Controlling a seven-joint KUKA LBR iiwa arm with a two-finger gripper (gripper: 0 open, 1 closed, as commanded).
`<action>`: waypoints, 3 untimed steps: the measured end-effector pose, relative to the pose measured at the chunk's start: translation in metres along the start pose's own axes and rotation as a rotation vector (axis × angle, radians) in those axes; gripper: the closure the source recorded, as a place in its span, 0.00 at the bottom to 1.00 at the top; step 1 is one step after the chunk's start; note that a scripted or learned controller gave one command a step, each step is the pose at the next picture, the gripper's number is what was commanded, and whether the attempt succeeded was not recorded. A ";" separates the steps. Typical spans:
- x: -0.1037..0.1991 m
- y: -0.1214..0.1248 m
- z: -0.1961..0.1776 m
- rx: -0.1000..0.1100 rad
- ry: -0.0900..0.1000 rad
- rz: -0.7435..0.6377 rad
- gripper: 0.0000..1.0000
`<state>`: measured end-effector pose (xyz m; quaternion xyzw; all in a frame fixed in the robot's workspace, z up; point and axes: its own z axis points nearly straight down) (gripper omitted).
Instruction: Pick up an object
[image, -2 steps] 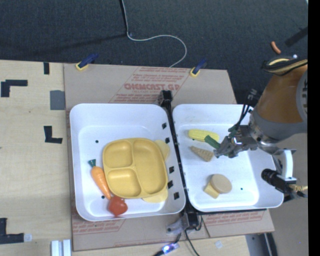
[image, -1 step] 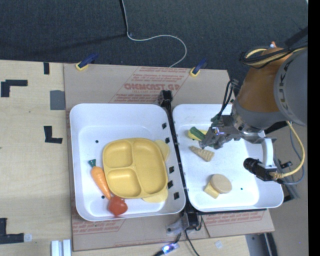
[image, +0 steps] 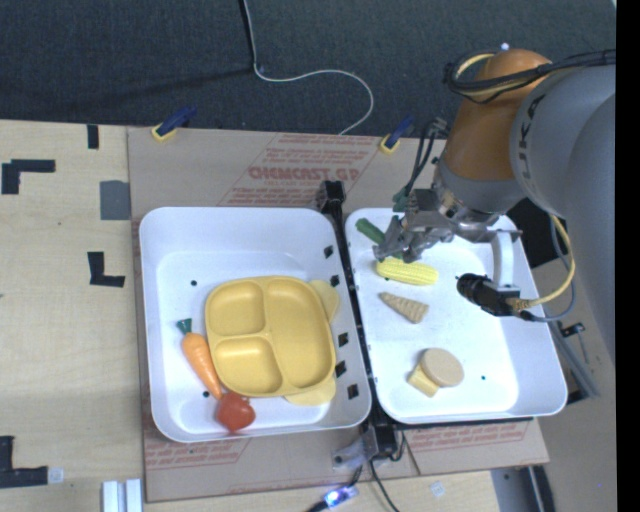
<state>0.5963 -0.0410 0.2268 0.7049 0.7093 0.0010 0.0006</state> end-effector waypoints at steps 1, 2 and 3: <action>0.029 0.020 0.000 0.002 0.000 0.001 1.00; 0.015 0.031 -0.003 0.003 -0.001 0.006 1.00; 0.030 0.027 0.011 0.005 -0.002 0.004 1.00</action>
